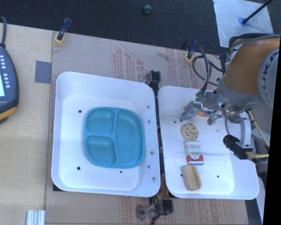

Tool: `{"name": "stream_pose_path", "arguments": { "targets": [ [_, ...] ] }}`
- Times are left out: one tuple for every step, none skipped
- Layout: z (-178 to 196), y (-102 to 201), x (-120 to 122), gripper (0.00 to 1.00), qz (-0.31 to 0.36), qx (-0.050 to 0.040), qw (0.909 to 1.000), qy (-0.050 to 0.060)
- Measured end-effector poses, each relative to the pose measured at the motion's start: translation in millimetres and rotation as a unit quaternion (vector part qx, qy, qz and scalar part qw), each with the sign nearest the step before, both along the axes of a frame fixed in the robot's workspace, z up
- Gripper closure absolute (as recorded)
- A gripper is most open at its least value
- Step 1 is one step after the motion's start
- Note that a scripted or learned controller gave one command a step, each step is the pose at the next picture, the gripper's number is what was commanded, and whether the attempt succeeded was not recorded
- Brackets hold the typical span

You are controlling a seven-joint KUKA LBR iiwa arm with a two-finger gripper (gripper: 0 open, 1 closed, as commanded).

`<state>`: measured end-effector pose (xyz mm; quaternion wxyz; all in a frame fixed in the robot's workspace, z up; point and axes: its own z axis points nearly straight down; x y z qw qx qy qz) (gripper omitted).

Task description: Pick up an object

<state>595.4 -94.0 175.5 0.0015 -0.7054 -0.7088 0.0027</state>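
Though the arm's bulk hides the right bin's far corner, I see the gripper hanging released above the chocolate-chip cookie. Below lie a small carton, its print unreadable, and a tan bread roll. The left bin holds a blue divided plate.

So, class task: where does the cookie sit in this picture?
In the camera view, the cookie lies in the right bin, near its left wall, just below the gripper and directly above the small carton.
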Motion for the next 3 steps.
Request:
{"name": "stream_pose_path", "arguments": {
  "targets": [
    [-84.5,-4.0,-16.1,0.00,0.000,0.0002,1.0000,0.000],
    [-84.1,-20.1,-86.5,0.00,0.000,0.0006,1.0000,-0.001],
    [-73.8,-21.0,-85.9,1.00,0.002,-0.0003,1.0000,-0.001]
  ]
}}
